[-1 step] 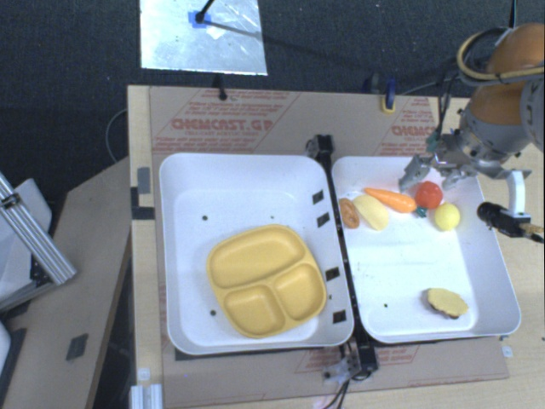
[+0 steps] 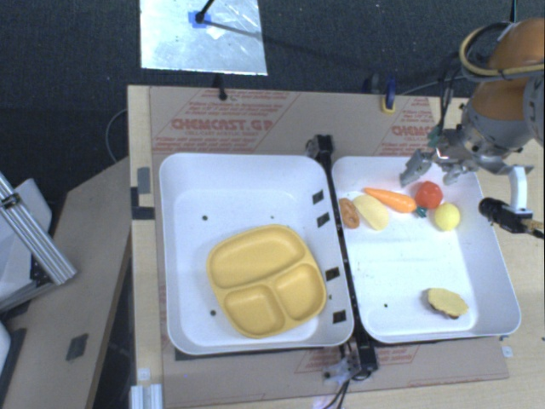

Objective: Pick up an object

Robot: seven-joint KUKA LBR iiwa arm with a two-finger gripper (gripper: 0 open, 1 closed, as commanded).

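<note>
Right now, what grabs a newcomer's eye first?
The yellow tray, sitting in the left bin. Then the food cluster at the back of the right bin: carrot, tomato, lemon. The gripper hovers open just above the tomato, holding nothing.

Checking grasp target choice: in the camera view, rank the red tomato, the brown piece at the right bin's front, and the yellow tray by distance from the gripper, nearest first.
Measured from the gripper, at the right bin's back edge:
1. Red tomato: just below the gripper, at the back of the right bin.
2. Brown piece: front of the right bin, alone.
3. Yellow tray: in the left bin, farthest.
</note>
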